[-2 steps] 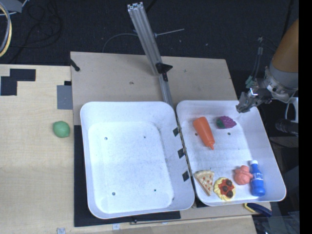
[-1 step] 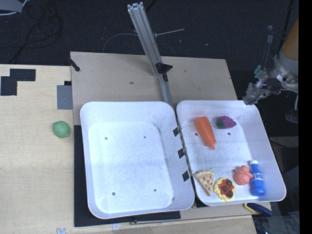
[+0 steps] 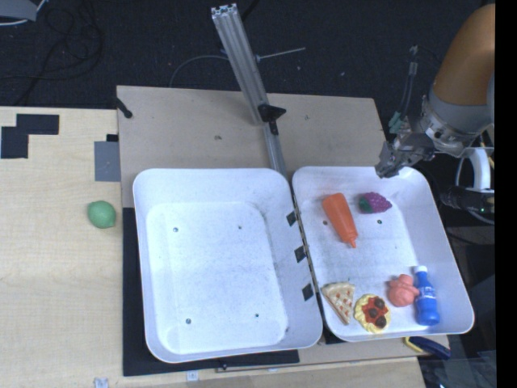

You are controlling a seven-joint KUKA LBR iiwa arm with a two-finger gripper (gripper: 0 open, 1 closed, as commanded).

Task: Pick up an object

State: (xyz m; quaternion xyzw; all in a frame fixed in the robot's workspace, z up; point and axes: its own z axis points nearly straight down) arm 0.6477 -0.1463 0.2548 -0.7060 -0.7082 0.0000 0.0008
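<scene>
The claw (image 3: 389,166) hangs over the right bin's (image 3: 452,249) far rim, just beyond the purple grapes (image 3: 374,203) and the orange carrot (image 3: 340,218)

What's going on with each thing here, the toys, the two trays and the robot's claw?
gripper: above the right bin's far edge, nothing seen in it.
orange bottle: lying flat.
purple grapes: resting loose.
blue bottle: lying flat.
pink toy: touching blue bottle.
pizza slice: flat.
green ball: on bench, outside bins.

We see two bins side by side: in the right bin (image 3: 440,217), a bottle (image 3: 340,218) lies left of grapes (image 3: 374,202); a ball (image 3: 102,214) sits left of the left bin (image 3: 153,186).
</scene>
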